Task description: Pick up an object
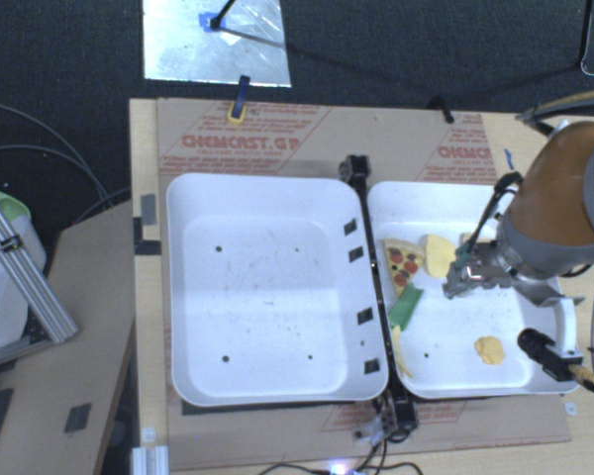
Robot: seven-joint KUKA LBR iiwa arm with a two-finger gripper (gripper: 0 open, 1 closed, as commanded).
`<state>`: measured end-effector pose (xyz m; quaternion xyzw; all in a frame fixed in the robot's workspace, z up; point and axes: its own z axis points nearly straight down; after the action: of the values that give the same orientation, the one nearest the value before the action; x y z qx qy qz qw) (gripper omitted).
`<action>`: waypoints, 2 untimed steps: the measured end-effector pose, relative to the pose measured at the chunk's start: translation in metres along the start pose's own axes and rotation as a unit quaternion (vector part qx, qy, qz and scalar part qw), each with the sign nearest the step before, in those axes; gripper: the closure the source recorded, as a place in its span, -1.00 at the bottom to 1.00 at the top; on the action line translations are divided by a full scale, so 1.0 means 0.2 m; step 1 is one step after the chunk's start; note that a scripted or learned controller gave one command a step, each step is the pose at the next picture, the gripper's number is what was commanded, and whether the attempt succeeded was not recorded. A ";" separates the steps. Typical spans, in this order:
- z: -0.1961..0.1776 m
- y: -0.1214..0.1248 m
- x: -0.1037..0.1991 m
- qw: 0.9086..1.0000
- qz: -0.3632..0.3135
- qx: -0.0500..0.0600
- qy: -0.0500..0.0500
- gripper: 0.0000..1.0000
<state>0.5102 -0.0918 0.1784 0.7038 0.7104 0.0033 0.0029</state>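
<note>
Progress: nothing lifted | my end effector low in right bin, 3 o'clock of yellow piece | finger state: cannot tell | grasp, lift remain

Bright, even light — slightly soft focus

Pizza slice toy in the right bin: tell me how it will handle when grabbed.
The pizza slice toy looks flat and thin, so it probably won't roll. Lying low on the bin floor, it may slide rather than lift. It likely weighs little.
</note>
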 end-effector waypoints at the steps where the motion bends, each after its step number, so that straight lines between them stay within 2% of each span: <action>1: -0.03 -0.03 0.34 1.000 -0.001 0.003 0.001 1.00; 2: -0.53 -0.10 0.74 1.000 -0.003 -0.002 0.002 1.00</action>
<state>0.4879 0.0556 0.2841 0.7020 0.7122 0.0059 0.0025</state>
